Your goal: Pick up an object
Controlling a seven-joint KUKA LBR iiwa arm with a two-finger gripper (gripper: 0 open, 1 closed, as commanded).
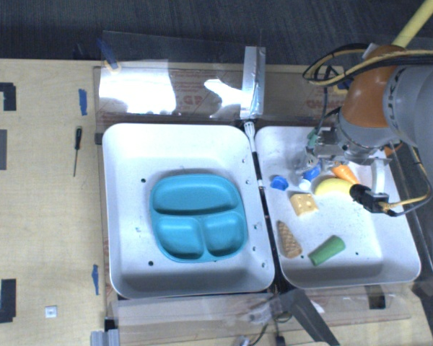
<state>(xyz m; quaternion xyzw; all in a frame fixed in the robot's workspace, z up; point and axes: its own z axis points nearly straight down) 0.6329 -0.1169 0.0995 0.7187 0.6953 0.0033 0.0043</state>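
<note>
My gripper (312, 170) hangs low over the back of the right bin (400, 262), below the orange band of the arm (366, 99). Right beneath it lie a small blue and white piece (309, 174) and, to its right, an orange carrot-like piece (344, 171) beside a yellow lemon (332, 187). A small blue cap (278, 184) rests to the gripper's left. Closer to the front lie a tan block (304, 205), a brown ridged cone (289, 239) and a green cylinder (326, 250).
The left bin (123, 157) holds a blue divided tray (197, 216). A black-tipped cable end (366, 196) hangs beside the lemon. The wall between the bins (258, 186) runs just left of the blue cap.
</note>
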